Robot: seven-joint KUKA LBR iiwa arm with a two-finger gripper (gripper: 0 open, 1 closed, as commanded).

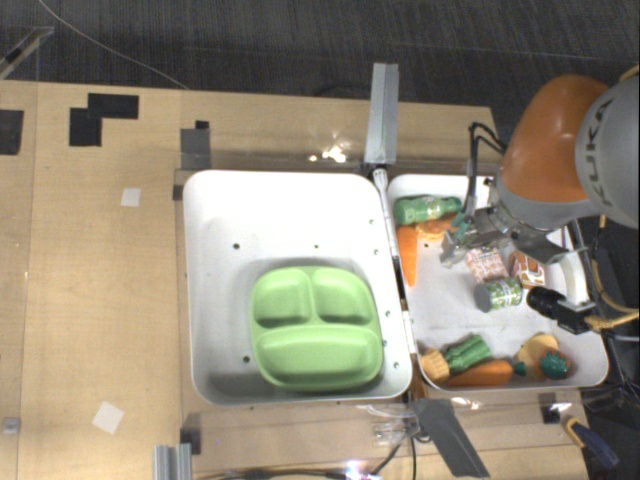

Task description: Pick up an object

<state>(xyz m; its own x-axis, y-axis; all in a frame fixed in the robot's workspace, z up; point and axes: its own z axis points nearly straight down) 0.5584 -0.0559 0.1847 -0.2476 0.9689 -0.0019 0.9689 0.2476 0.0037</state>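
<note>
Green tray (315,328) at left bin's (215,268) front edge; jaws (470,233) state cannot tell.

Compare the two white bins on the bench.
The left bin carries one big thing, a green divided tray; the right bin carries many small toy foods, among them a carrot and a green bottle. The arm reaches over the right bin, not the left bin. Both are shallow and white.
</note>
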